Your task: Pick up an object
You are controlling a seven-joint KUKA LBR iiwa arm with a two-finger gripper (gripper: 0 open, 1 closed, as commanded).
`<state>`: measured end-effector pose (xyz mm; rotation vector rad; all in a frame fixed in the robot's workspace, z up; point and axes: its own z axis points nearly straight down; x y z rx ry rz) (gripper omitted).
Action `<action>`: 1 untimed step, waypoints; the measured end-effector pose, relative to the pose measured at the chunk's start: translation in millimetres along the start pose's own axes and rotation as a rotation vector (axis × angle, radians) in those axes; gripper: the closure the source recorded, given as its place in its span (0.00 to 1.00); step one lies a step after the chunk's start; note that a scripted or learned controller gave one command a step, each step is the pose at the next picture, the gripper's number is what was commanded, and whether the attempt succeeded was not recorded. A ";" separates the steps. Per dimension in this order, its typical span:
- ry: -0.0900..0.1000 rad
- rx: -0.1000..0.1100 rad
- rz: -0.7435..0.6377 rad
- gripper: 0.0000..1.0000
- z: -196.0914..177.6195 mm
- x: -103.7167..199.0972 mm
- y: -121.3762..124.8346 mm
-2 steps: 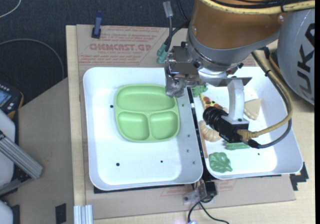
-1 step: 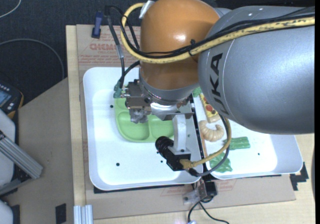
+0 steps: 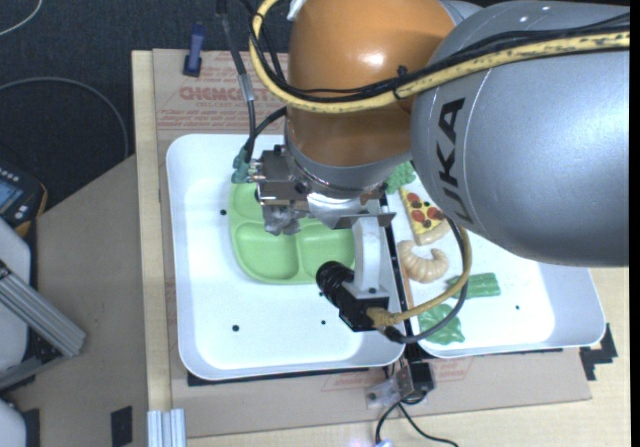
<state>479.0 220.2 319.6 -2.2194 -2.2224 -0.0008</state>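
1. Green plastic is what we notice first: a light green tray (image 3: 268, 257) with shallow compartments lies in the left bin (image 3: 200, 265), towards its far right part, flat on the white floor of the bin.
2. We see the arm (image 3: 520, 125) reaching in from the right, and its orange wrist stands directly above the far end of this tray and covers that part of it.
3. Below the wrist the jaws (image 3: 283, 207) hang down over the far edge of the green tray. They are dark and partly hidden by the wrist, so we cannot tell if they are released or clenched, and we see nothing between them.
4. In the right bin (image 3: 560, 320), near the wall between the two bins, we find a toy pizza slice (image 3: 424, 215), a pale croissant-like piece (image 3: 424, 263) just near of it, and some green leafy pieces (image 3: 478, 287) beside that one.
5. A black cable with a connector (image 3: 345, 300) hangs from the arm over the near part of the left bin.
6. Our judgement of progress: nothing is lifted yet. The tray seems to be the chosen object because the jaws are over it; closing on it and raising it remain to be done.
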 end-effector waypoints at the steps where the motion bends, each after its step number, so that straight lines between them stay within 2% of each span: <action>1: 0.001 -0.001 0.000 1.00 -9.9 0.5 0.2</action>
